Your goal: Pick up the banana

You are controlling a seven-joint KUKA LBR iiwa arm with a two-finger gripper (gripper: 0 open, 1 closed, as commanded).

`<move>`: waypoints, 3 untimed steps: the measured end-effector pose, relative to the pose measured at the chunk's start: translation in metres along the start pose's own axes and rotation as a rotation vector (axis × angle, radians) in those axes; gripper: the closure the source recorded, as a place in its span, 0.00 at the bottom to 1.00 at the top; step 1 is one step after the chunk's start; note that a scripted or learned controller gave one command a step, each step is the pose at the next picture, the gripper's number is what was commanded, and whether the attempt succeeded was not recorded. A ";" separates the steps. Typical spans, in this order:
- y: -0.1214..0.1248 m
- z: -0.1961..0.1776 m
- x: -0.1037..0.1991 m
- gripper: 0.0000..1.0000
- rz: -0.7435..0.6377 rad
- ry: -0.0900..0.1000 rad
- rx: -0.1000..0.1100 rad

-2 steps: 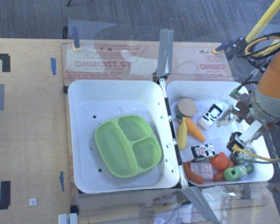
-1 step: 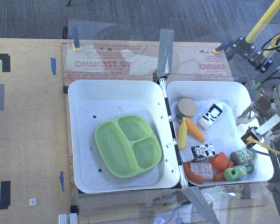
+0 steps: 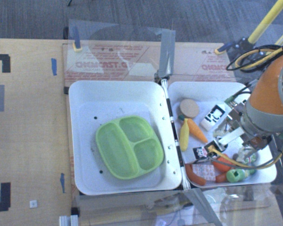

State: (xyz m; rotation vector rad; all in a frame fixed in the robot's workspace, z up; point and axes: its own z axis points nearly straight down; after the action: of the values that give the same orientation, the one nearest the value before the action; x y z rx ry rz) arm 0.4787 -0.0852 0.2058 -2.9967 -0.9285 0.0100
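The banana [image 3: 184,135] is small and yellow. It lies lengthwise along the left wall of the right bin [image 3: 269,175], with an orange carrot [image 3: 196,130] touching its right side. My gripper [image 3: 245,150] hangs over the right half of that bin, to the right of the banana and apart from it. The orange-banded wrist [image 3: 269,95] stands above it. Nothing shows between the gripper and the banana except the carrot.
The right bin also holds a tan round disc [image 3: 189,108], a white box with black print [image 3: 213,116], a red sausage [image 3: 195,174], a patterned card [image 3: 206,170] and a green toy [image 3: 235,175]. A green divided plate [image 3: 129,146] lies in the left bin [image 3: 85,102].
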 end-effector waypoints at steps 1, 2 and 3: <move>0.017 -0.134 0.032 0.00 -0.097 0.001 -0.005; -0.016 -0.018 0.011 0.00 0.030 0.000 -0.001; -0.017 -0.027 0.011 1.00 0.027 -0.004 0.001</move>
State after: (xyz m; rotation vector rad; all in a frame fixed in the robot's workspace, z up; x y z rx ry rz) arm 0.4787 -0.0653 0.2325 -3.0090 -0.8882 0.0163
